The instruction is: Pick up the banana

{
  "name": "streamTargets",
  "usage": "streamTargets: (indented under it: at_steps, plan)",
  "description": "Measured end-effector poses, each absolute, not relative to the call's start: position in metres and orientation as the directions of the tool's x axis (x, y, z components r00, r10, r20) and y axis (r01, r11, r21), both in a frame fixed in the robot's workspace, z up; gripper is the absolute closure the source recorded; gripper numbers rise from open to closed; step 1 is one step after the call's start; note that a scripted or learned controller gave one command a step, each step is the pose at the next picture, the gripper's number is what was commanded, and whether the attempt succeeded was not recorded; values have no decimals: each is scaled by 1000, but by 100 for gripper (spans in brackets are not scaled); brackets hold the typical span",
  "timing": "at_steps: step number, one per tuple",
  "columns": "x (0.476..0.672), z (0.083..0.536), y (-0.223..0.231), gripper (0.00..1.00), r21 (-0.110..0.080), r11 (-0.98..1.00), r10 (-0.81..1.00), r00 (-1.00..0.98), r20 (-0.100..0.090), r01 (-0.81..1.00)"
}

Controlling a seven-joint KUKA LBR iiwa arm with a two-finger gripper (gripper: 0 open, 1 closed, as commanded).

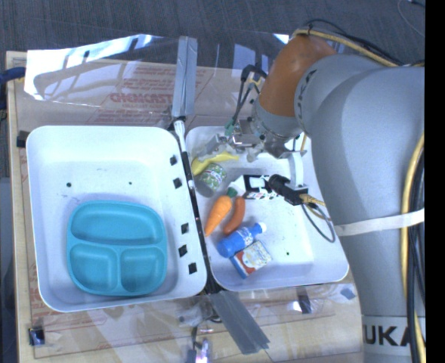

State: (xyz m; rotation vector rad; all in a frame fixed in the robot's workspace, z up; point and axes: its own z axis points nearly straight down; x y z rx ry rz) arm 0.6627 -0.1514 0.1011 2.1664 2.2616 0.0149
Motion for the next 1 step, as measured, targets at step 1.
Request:
streamTargets:
  at_steps: [1]
  plan:
    - [659, 95, -133, 0, 5, 219, 976, -219, -12, 976]
